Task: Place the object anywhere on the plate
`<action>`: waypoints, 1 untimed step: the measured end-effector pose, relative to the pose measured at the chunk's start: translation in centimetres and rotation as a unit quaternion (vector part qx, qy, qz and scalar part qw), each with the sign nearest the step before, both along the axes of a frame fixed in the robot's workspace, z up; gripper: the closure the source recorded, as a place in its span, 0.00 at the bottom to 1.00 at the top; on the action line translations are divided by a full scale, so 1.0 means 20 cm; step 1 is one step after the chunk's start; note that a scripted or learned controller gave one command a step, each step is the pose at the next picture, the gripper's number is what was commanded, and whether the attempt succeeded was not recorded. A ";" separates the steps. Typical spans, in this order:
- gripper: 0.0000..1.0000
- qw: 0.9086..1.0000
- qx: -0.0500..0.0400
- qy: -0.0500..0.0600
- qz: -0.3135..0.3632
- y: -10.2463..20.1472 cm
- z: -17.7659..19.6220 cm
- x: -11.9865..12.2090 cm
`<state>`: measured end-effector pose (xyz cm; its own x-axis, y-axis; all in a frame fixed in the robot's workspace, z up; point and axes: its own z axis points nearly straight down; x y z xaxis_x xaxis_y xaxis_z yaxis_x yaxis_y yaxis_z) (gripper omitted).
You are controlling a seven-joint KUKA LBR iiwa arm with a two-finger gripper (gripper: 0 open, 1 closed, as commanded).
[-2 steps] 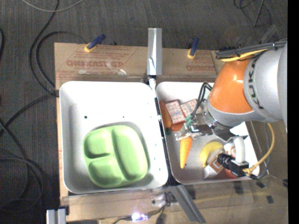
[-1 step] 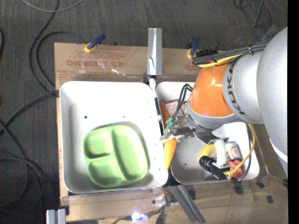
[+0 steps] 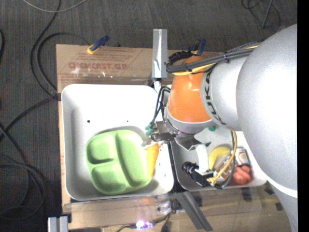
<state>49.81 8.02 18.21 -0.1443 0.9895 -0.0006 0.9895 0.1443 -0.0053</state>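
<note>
Arm [image 3: 251,91] is reaching in from the right of the green plate [image 3: 118,163], with its orange band [image 3: 190,100] sitting past the plate's far-right corner. Pincer [image 3: 153,133] is hanging right over the far end of the plate's right rim. Opening state: can't tell, the wrist is blocking the view, and I can't confirm it's gripping anything.

The plate has three compartments and is lying in the left bin [image 3: 77,105], which surrounds it on all sides.

Orange object [image 3: 151,159] is sitting just off the plate's right rim, wedged between that rim and the bin wall, directly on the near side of the pincer. It's not resting in any compartment.

Further right of the plate, the right bin [image 3: 241,185] is holding a yellow item [image 3: 219,153] and a red item [image 3: 241,174].
</note>
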 end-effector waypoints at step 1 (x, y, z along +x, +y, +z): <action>1.00 1.000 0.000 0.000 0.029 0.29 0.00 -0.08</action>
